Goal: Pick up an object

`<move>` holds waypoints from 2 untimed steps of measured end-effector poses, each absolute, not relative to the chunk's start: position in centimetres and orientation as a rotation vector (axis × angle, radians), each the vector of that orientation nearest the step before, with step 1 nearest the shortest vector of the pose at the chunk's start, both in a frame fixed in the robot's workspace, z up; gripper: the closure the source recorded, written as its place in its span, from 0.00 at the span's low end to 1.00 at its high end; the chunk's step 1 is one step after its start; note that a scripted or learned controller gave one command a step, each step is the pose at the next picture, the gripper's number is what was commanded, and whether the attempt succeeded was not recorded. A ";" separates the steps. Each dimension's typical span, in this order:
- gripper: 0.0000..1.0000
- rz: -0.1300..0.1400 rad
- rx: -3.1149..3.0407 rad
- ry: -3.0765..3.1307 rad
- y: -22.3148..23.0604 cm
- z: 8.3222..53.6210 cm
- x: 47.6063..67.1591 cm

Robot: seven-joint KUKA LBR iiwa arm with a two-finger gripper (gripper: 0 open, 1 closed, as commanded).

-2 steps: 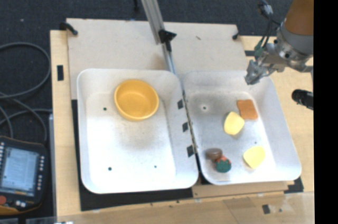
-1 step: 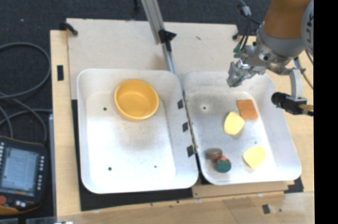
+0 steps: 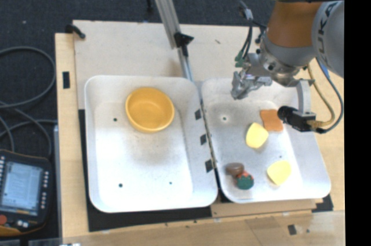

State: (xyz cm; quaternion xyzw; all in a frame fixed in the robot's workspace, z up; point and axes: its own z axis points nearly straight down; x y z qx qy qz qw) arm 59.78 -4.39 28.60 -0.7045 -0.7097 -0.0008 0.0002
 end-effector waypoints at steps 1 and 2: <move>1.00 0.000 -2.214 -2.227 0.1 27.2 57.4; 1.00 -0.001 -2.213 -2.229 4.7 27.2 55.2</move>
